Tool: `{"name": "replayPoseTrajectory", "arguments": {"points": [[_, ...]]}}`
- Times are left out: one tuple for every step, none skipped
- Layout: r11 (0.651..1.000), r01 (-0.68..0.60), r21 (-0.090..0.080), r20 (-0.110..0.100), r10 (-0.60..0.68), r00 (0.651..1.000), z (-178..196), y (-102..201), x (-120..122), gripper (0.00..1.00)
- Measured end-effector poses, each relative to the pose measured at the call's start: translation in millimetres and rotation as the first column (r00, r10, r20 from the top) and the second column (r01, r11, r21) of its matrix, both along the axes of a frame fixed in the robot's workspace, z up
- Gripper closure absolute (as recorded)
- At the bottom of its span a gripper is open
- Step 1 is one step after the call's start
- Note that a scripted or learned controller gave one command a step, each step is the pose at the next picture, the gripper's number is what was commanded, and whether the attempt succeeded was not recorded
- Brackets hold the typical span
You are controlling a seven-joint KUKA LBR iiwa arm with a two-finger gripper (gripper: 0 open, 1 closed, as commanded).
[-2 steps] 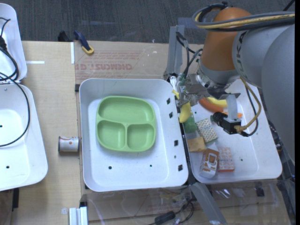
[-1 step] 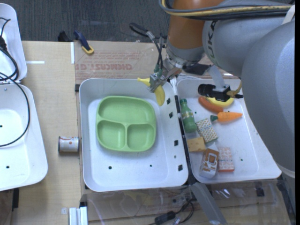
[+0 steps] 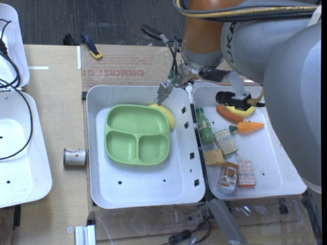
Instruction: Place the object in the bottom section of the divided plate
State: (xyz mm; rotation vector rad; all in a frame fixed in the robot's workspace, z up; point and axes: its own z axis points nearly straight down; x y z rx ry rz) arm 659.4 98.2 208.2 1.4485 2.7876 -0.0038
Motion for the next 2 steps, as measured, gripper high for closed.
{"name": "replayPoseTrajectory", "arguments": {"points": [[1.000,-0.001,-0.002,0.000,0.001,1.000,7.2,-0.7,0.9,1.00],[1.000,-0.002,0.000,-0.002,0.002,1.000,-19.2,-5.5,-0.4,1.00]]}}
